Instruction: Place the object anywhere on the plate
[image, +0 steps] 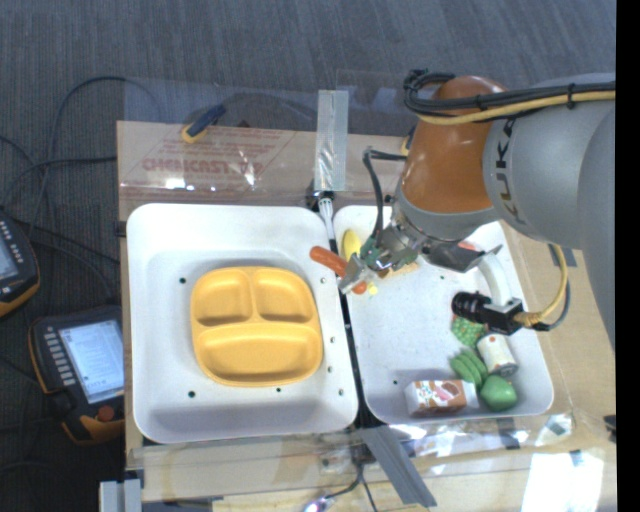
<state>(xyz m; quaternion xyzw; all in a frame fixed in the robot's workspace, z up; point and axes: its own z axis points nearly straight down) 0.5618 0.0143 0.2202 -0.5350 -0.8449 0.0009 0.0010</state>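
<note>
A yellow divided plate (258, 322) lies in the middle of the left bin (160, 400). My gripper (357, 277) hangs over the ridge between the two bins, at the top-left corner of the right bin (400, 330). A small orange-red piece (327, 259) pokes out to the left just beside the gripper, over the bins' rims. A yellow item (350, 243) sits right behind it. The wrist hides how the gripper meets these pieces. The gripper is to the right of the plate, a short way from its right edge.
At the right bin's near right corner lie a green leafy item (466, 330), a white-and-red can (496, 354), two green vegetables (499, 392) and a small printed box (438, 396). The arm's orange band (450, 160) and grey link cover the bin's far right.
</note>
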